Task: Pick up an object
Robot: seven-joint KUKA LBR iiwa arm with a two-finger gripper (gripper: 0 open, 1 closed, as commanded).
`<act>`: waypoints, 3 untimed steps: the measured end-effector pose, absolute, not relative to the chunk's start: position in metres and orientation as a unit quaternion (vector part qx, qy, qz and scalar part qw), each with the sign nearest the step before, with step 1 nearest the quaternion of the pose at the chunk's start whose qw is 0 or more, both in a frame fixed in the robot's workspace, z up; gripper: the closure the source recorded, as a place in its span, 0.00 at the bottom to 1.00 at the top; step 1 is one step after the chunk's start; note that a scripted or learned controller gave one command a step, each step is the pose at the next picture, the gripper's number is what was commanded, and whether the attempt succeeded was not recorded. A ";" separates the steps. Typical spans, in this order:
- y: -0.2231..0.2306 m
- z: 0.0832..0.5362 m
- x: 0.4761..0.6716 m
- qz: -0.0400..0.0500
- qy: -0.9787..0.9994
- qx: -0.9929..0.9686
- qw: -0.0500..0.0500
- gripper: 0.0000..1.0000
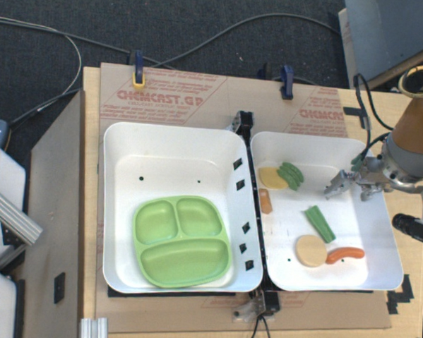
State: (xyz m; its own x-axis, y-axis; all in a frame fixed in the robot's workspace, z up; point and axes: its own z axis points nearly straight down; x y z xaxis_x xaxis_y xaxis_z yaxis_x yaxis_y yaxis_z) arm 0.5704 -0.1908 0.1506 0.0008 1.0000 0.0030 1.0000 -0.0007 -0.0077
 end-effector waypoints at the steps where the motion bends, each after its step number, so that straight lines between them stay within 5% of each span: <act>1: -0.186 0.099 0.560 0.001 -0.707 -0.707 0.003 0.00; 2: -0.187 0.113 0.562 -0.001 -0.707 -0.707 0.000 1.00; 3: -0.189 0.177 0.562 -0.001 -0.707 -0.707 -0.003 1.00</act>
